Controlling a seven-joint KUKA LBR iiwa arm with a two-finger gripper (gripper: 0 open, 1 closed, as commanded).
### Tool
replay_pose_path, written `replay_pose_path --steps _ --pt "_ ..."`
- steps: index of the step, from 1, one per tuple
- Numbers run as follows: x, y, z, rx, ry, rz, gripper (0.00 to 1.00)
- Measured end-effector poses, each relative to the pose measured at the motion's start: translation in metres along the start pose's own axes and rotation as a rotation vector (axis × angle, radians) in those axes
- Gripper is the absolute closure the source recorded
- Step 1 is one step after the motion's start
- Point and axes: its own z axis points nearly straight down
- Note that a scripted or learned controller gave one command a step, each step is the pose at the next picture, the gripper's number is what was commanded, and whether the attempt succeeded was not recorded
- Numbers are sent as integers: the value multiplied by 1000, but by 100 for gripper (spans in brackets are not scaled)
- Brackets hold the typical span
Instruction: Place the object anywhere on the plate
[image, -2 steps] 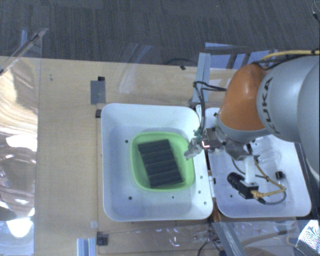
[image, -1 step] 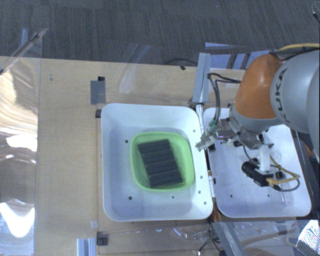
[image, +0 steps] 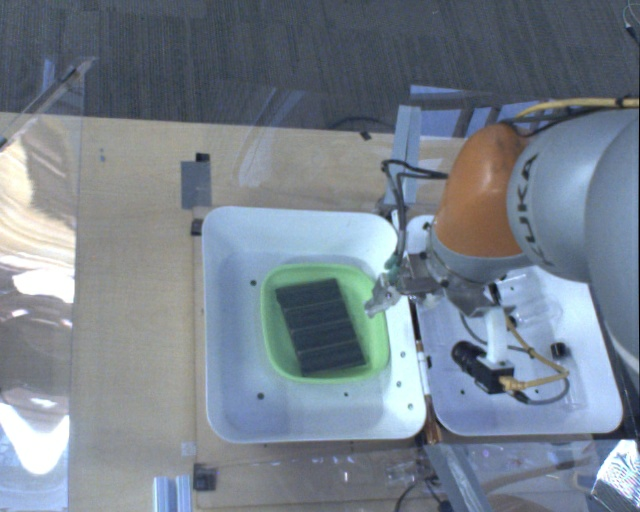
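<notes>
Bins are set side by side on the wooden bench (image: 130, 300). Both are white and shallow.

In the left bin (image: 215, 330), a green plate (image: 272, 330) is laid flat near the middle of the floor, a bit closer to the right wall. The plate is square with round corners. A dark object (image: 320, 325) is laid on the plate. It is flat and long, with ridges across it, and it is turned a little so that its near end is pointed at the bin's near right corner. It is fully on the plate, and green is seen all around it.

The grey arm (image: 560, 190) is reached in over the right bin (image: 600, 400), and its orange band (image: 480, 195) is seen above that bin's far left corner. The gripper (image: 383, 297) is held just at the plate's right edge, close to the wall shared by the two bins. It is beside the dark object and apart from it. Whether the gripper is open or closed cannot be told, and nothing is seen held in it.

Small black parts with yellow wires (image: 490, 372) are seen over the floor of the right bin, under the arm.

A small grey block (image: 197, 183) is seen on the bench by the left bin's far left corner.
</notes>
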Motion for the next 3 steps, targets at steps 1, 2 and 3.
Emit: replay_pose_path --steps 1,2,3 --pt "25 5 -1 -2 0 -29 0" --pt "-33 26 -1 -4 -1 -73 0" --pt "-85 -53 -35 -4 -2 -189 0"
